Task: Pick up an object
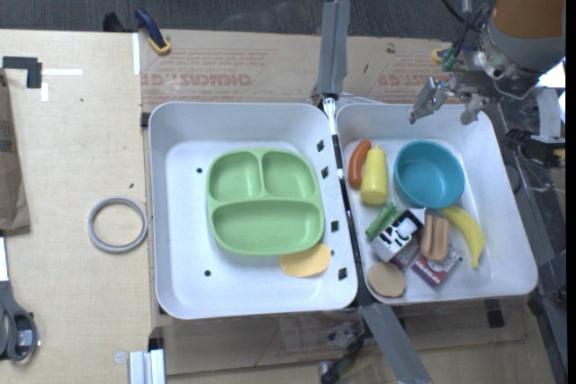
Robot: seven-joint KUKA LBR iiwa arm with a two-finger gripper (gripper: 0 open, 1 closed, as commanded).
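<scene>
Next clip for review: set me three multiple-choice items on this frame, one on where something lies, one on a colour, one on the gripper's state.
1. Where does the green divided plate lie?
A. in the left bin
B. in the right bin
C. on the bare bench

2. What colour is the bowl in the right bin?
A. red
B. blue
C. white

3. What is the gripper doing?
A. clamping the banana
B. resting inside the bowl
C. hanging open over the right bin's far edge, holding nothing

Answers: 1 A, the plate sits within the left bin. 2 B, the bowl is blue. 3 C, the fingers are spread with nothing between them, and the banana lies apart.
</scene>
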